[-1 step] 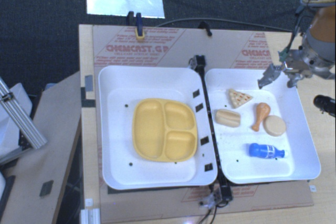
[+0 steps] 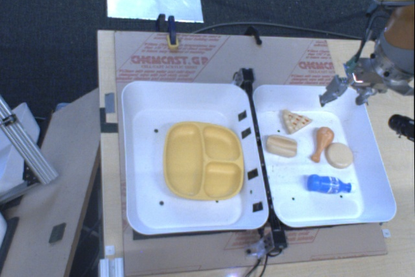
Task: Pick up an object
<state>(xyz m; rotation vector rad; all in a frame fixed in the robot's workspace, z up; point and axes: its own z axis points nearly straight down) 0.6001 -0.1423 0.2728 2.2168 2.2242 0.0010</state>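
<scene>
Seen from above, a pale wooden table [image 2: 71, 139] stands on dark carpet, topped by a printed cardboard sheet [image 2: 194, 58] that carries two white bins side by side. The left bin [image 2: 139, 139] holds one yellow divided plate [image 2: 203, 160]. The right bin [image 2: 369, 165], in the frame's right half, holds five toy pieces: one pizza slice [image 2: 295, 120], one bread roll [image 2: 281, 145], one drumstick [image 2: 321, 141], one round biscuit [image 2: 339, 156] and one blue bottle [image 2: 328, 185]. At upper right the claw [image 2: 347, 93] hangs above that bin's far edge, fingers apart, gripping nothing.
</scene>
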